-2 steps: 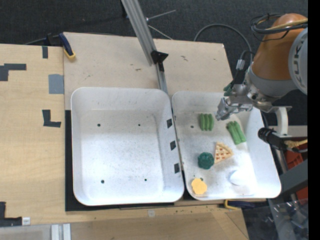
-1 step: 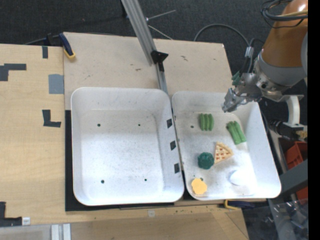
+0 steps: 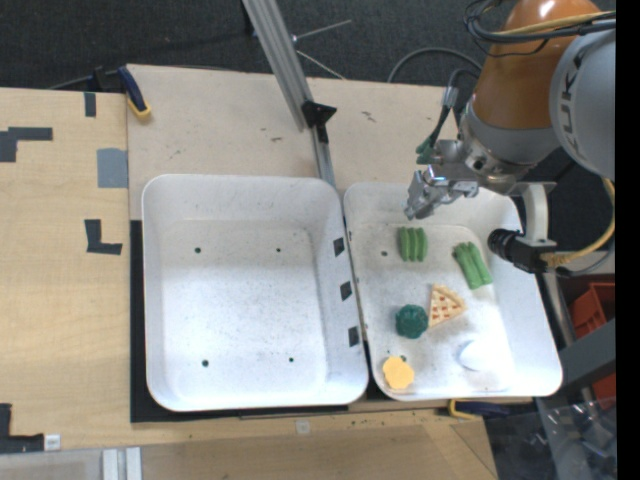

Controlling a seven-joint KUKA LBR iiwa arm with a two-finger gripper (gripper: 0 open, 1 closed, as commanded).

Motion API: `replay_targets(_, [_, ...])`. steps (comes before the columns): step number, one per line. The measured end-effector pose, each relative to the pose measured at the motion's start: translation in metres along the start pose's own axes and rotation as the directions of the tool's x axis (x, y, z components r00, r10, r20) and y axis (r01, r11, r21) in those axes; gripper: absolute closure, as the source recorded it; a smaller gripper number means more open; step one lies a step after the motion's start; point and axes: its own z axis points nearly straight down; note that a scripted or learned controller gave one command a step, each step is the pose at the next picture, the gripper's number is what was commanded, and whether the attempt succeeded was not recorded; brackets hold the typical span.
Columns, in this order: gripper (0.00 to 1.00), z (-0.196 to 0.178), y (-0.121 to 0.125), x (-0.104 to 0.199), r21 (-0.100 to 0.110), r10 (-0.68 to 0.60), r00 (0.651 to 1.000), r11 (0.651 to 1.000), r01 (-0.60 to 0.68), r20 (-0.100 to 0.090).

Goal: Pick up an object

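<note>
Right bin's (image 3: 520,363) far end: gripper (image 3: 420,205) above green block (image 3: 412,244).

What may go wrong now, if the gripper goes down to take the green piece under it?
1. The gripper hangs above the far edge of the ribbed green piece, not over its middle, so it may clip the end and push it away.
2. The green stick lies close by and may get bumped.
3. The right bin's far wall is near; a finger might strike it.
</note>
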Motion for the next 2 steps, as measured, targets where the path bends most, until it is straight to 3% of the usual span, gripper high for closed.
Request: replay_targets(2, [1.00, 0.035, 0.018, 0.107, 0.002, -0.002, 1.000, 1.000, 0.002, 0.000])
